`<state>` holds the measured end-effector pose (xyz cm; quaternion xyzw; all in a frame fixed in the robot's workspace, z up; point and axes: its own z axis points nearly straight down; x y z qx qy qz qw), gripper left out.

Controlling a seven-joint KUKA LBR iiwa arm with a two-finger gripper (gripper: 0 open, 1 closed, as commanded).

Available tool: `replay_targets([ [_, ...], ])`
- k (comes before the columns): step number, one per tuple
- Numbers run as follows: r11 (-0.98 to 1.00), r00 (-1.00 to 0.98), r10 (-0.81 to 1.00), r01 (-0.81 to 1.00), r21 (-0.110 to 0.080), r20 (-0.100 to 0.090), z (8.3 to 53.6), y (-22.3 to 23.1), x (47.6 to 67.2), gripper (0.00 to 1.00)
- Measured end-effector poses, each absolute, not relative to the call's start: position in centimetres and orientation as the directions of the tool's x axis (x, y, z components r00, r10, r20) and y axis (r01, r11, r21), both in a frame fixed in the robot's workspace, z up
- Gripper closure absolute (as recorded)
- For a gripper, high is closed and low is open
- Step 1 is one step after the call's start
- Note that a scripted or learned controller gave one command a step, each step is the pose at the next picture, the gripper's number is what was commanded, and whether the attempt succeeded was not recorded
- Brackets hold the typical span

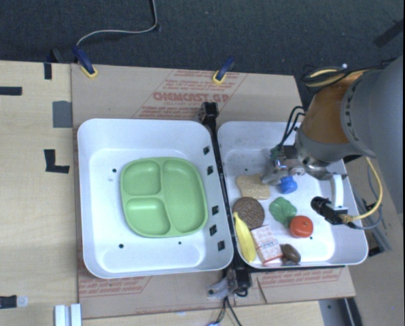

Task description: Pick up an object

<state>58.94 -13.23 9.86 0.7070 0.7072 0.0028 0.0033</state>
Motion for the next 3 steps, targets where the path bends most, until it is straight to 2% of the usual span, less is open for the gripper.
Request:
replay_targets([
  [1, 0.0, 0.0, 1.0, 1.0, 0.008, -0.001, 9.8, -13.2, 58.9, 0.0],
  [2, 0.002, -0.002, 1.0, 1.0, 0.003, -0.002, 8.7, -17.3, 64.4, 0.0],
  [3, -0.001, 0.001, 1.0, 0.999, -0.035, 0.014, 8.2, -19.6, 66.3, 0.0],
])
